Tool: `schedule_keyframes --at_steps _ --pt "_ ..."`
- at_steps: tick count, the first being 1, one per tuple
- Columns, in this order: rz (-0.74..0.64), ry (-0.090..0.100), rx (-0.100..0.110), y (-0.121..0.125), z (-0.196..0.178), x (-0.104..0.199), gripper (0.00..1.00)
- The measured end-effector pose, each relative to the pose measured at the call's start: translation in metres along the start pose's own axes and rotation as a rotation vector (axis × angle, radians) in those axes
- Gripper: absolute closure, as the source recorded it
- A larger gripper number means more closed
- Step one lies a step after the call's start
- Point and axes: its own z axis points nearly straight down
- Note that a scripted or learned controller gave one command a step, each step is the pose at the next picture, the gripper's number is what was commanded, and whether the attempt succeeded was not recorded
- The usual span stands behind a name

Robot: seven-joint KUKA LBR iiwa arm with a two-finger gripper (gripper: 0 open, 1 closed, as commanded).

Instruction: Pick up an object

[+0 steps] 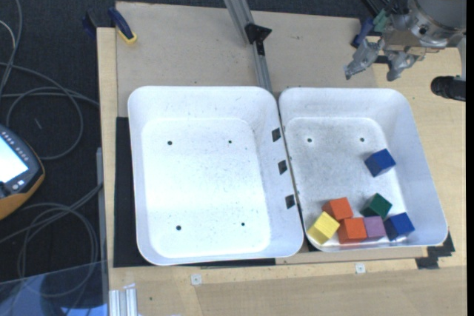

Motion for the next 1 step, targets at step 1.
schedule_keyframes --at_steps 1 --pt "0.005 0.000 0.004 -0.0024 0.0387 -0.0407 0.00"
